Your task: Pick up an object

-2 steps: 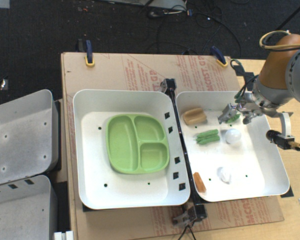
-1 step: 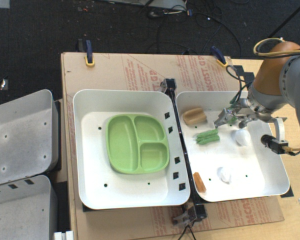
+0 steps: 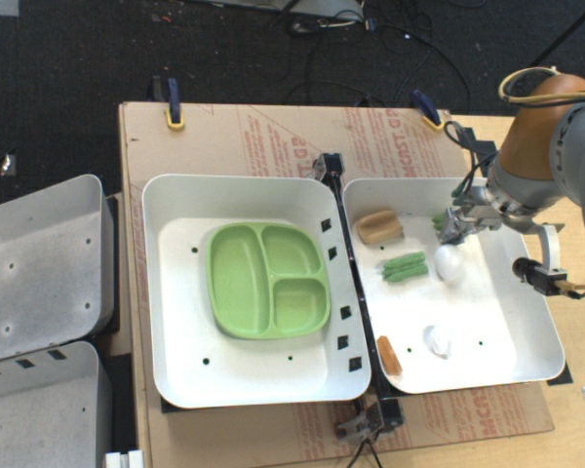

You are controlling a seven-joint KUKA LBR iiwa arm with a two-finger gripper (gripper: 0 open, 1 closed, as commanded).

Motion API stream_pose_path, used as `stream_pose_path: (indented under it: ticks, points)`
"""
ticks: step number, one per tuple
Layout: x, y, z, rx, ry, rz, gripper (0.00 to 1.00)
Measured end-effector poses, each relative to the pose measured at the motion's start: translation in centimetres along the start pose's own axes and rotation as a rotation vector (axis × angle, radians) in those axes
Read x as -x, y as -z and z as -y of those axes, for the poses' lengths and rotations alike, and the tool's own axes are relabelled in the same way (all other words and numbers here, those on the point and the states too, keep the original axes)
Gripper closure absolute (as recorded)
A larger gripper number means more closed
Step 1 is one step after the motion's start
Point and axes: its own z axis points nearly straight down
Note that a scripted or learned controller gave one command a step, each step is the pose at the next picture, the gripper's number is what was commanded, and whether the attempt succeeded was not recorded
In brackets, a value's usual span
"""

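Fingers: mine, low in the right white bin; can't tell their spread.
Beneath: white rounded object, beside green bean bundle.

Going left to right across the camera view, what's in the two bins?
Green divided plate in the left bin → orange sausage-shaped piece in the right bin → green bean bundle → small white item → white egg-like object, with the tool above it.

A brown board surface, held by yellow-tipped clamps at its far edge, stands over a dark speckled floor strewn with black cables, with white metal panels lying at left.
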Motion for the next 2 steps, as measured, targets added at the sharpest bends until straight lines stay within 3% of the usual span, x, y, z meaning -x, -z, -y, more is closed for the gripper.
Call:
stream_pose_path:
  ticks: [2]
  points:
    - [-0.4,8.8,-0.6,0.004,-0.001,0.001,1.0]
